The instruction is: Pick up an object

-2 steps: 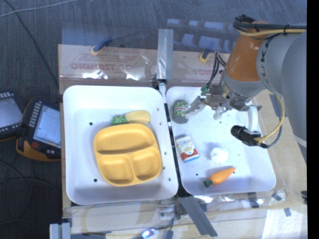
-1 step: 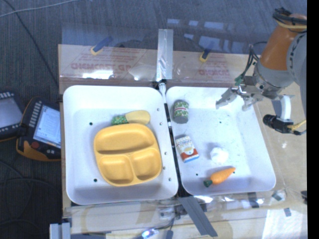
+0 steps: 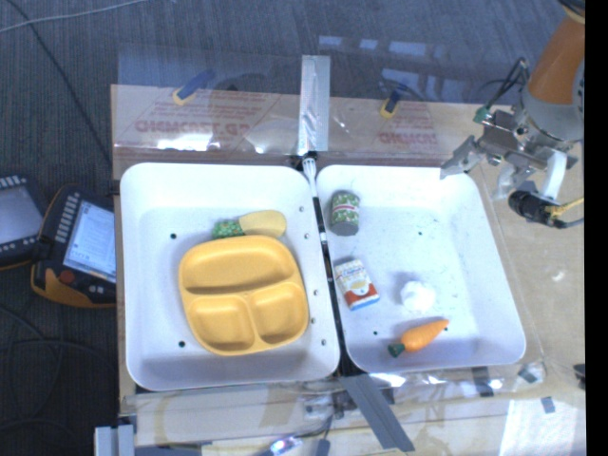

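The right bin holds a green can on its side at the back left, a small red and white carton, a white lump and a toy carrot near the front. My gripper hangs over the bin's back right corner, above the rim and apart from all of these. Nothing shows in it.
The left bin holds a yellow divided tray and a yellow vegetable with green leaves behind it. A tablet and pendant lie left of the bench. Tape strips and a clear sheet lie behind the bins.
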You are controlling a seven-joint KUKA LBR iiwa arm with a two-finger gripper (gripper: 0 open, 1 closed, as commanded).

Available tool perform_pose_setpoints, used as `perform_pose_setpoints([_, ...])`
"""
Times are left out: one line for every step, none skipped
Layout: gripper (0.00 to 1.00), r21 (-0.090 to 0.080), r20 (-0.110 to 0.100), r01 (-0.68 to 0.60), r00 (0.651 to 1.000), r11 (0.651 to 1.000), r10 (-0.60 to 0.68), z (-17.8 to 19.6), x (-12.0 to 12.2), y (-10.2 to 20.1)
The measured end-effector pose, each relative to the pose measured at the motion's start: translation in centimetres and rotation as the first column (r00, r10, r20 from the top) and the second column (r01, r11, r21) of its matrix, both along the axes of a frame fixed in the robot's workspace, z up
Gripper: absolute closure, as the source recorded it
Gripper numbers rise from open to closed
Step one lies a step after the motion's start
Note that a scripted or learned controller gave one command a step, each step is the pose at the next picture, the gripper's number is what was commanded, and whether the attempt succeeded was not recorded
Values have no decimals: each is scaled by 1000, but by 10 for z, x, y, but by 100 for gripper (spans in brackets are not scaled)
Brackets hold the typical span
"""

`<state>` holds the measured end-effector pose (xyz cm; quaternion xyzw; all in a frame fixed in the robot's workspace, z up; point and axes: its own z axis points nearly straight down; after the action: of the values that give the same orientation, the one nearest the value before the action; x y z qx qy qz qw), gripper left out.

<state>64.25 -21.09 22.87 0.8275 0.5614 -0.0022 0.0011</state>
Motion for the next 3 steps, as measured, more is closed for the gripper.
perform_pose_setpoints([100, -5, -4, -3, 1000, 1000, 3, 9, 0, 0])
perform_pose_setpoints([100, 0, 0, -246, 969, 969, 246, 63, 26, 3])
perform_pose_setpoints([100, 0, 0, -533, 846, 846, 533, 102, 26, 1])
